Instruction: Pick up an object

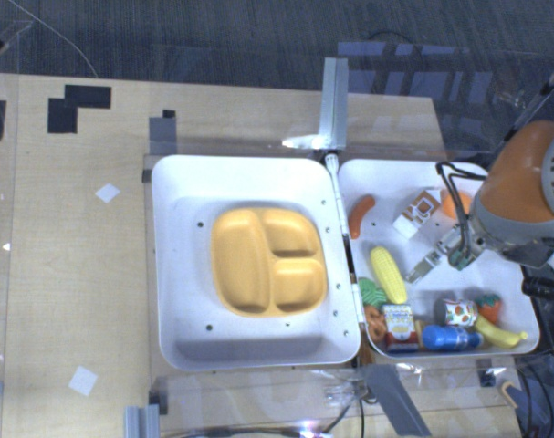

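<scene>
Nothing held yet: the open end effector (429,261) hovers beside the corn cob (388,275), approach stage; next, descend and close.

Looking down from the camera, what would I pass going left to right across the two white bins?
Yellow divided tray → red sausage → corn cob → gripper → blue bottle → banana

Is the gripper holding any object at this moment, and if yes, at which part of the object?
Nothing is held. The gripper hangs over the right bin beside the corn cob, its fingers open with nothing between them.
</scene>
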